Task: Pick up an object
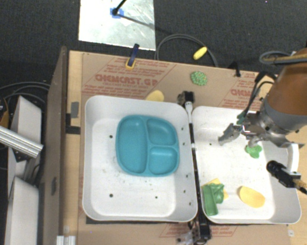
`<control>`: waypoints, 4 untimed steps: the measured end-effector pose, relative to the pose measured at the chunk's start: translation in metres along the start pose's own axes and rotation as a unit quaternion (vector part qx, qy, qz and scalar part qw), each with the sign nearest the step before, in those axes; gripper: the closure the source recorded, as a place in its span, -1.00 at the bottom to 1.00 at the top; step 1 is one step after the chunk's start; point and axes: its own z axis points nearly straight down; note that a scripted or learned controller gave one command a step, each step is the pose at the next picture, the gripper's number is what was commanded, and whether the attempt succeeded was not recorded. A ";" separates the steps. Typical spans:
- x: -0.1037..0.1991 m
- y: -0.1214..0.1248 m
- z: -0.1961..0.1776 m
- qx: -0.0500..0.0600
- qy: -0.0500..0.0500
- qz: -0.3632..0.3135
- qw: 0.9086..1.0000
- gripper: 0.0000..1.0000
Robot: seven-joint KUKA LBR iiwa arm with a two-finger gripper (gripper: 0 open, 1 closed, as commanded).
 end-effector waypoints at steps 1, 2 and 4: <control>-0.053 0.016 -0.073 -0.005 -0.002 0.002 1.000 -1.00; -0.095 0.052 0.005 0.001 -0.001 0.002 1.000 -1.00; -0.121 0.050 0.055 0.000 0.000 0.001 1.000 -1.00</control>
